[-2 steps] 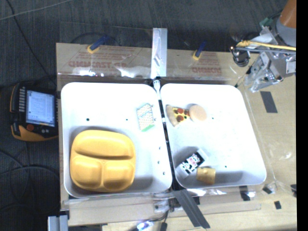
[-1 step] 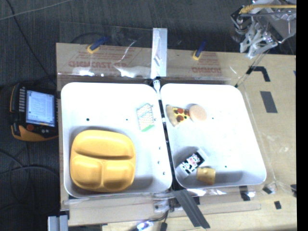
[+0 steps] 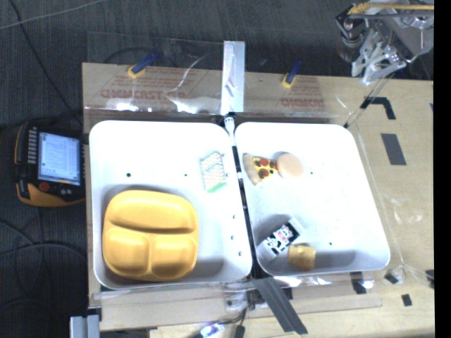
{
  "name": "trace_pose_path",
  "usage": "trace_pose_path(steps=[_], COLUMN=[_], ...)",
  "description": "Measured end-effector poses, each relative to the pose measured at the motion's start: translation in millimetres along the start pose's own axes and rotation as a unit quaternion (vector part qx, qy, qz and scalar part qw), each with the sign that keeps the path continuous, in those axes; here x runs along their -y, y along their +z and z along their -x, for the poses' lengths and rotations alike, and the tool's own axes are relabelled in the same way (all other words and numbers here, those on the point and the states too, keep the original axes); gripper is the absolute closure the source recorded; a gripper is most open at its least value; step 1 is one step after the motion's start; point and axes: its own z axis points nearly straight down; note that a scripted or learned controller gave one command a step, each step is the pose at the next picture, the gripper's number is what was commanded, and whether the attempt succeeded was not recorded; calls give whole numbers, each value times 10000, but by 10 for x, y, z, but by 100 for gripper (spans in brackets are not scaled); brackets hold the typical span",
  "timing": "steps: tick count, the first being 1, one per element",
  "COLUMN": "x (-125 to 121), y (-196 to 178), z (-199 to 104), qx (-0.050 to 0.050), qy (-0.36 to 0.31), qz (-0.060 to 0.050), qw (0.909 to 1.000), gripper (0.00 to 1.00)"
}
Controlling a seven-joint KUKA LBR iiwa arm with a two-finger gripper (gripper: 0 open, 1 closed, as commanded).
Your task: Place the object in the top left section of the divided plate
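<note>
The left bin (image 3: 127, 153) holds the yellow divided plate (image 3: 150, 233), set low and to its left, with one wide section across the top and two smaller ones below. Which section counts as top left is unclear from here; I judge it the left part of the upper one.

The right bin (image 3: 352, 189) holds four candidates: a pizza slice (image 3: 258, 167), a round bun (image 3: 289, 164) touching it, a black-and-white packet (image 3: 280, 236) and a brown block (image 3: 301, 256) just beside the packet. A green-white wrapper (image 3: 213, 171) lies in the left bin, near the divider.

The task does not name its object. The pizza slice's long axis runs roughly left to right. The packet lies diagonally.

The gripper (image 3: 377, 55) hangs at the upper right, outside both bins, nothing between its fingers; its opening I cannot tell.

Recommendation: choose a well-separated item and descend squarely across its short axis.
</note>
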Motion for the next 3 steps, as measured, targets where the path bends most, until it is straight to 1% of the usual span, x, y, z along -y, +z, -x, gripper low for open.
trace_pose_path(steps=[1, 2, 3], x=[118, 99, 109], y=[-4, 6, 6], z=[26, -13, -58], qx=[5, -6, -6], qy=[-76, 121, 512], qz=[0, -18, -18], qw=[10000, 9999, 9987], gripper=[100, 100, 100])
